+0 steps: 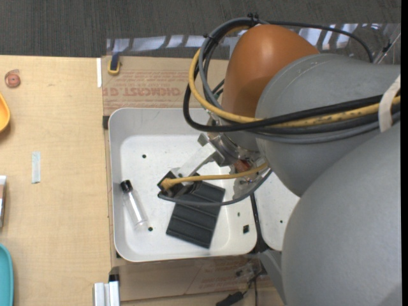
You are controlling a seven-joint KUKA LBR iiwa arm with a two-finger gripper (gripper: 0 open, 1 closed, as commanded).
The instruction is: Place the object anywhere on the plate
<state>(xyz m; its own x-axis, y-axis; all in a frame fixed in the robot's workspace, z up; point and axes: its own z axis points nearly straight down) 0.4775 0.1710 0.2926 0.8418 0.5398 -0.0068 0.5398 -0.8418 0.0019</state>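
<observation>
Closest to me, brown cardboard (pixel 191 274) shows under the near rim of the white bin (pixel 137 136), and a teal thing (pixel 3 274) sits cut off by the frame well to the left of the bin's near corner.

Inside the bin, in its near half, a black ribbed slab (pixel 193 217) lies flat on the floor, turned a little askew. A clear tube (pixel 133 205) with a black cap lies to its left, apart from it and near the bin's left wall, with the capped end pointing toward the far side. I cannot tell which of the two is the object I am meant to move; both rest on the bin floor and neither is gripped.

Just past the slab's far edge, over the middle of the bin, hangs the gripper (pixel 226 158). From this angle I cannot tell whether it is apart or together. The grey arm (pixel 331 171) with its orange band (pixel 264 69) covers the bin's right side and most of the second bin (pixel 275 223) beside it.

Left of the bin lies the pale wooden bench top (pixel 54 139), with an orange thing (pixel 2 116) at the frame's edge. Beyond the bin's far rim lies more cardboard with red print (pixel 156 91).
</observation>
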